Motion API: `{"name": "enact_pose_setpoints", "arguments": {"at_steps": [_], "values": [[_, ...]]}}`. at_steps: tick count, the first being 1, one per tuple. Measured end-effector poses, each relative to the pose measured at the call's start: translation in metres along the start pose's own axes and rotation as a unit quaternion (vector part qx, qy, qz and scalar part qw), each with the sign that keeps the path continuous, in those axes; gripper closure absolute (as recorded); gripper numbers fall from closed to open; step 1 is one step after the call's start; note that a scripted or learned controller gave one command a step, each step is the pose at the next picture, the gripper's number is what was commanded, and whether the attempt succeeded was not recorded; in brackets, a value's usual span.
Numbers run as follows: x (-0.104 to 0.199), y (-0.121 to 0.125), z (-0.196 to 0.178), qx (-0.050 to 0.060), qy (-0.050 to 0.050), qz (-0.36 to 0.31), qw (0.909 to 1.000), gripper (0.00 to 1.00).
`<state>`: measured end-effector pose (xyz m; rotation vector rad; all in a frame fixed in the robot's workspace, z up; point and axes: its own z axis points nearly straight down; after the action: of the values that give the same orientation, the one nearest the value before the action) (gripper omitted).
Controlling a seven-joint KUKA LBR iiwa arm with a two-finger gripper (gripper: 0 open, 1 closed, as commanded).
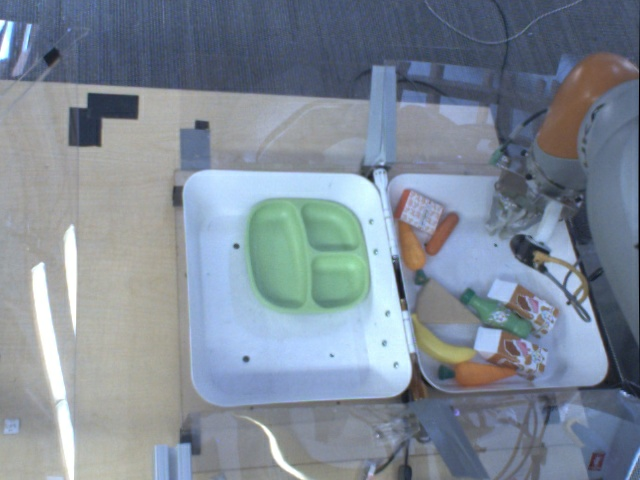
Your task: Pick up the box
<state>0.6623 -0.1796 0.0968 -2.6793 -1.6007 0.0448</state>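
The likeliest box (421,211) is the flat red-and-white one lying at about 11 o'clock in the right bin (585,368), close to the wall shared with the left bin (230,368). Two orange patterned cartons (530,313) lie around 4 o'clock and could also count as boxes; which one is meant cannot be told.

The gripper (515,213) hangs at about 1 o'clock in the same bin, apart from the box, which lies toward its 9 o'clock. Nothing is seen in its grasp, and whether it stands spread or closed cannot be told.

To do this well, I would travel across above the clutter, centre over the box, and turn the wrist so the jaws close across its narrow sides. A small carrot (441,231) sits just at the box's 4 o'clock and a second carrot (410,249) at its 6 o'clock, so coming straight down matters. The nearby wall leaves little room on the 9 o'clock side.

The box looks like printed card: flat, rigid, square-edged, probably light. The carrots are rounded and smooth. The bins are shallow glossy white plastic, and a matte green sectioned tray (305,255) sits in the left one.
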Motion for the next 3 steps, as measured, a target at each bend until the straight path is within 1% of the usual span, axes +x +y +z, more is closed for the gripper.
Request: {"name": "enact_pose_setpoints", "arguments": {"at_steps": [1,2,3], "values": [[0.003,0.003,-0.005,-0.009,0.003,-0.002,1.0000,0.00],[-0.010,0.010,0.010,-0.005,0.007,0.148,0.9889,0.00],[-0.013,0.001,-0.090,-0.017,0.012,0.209,0.9777,0.00]]}}
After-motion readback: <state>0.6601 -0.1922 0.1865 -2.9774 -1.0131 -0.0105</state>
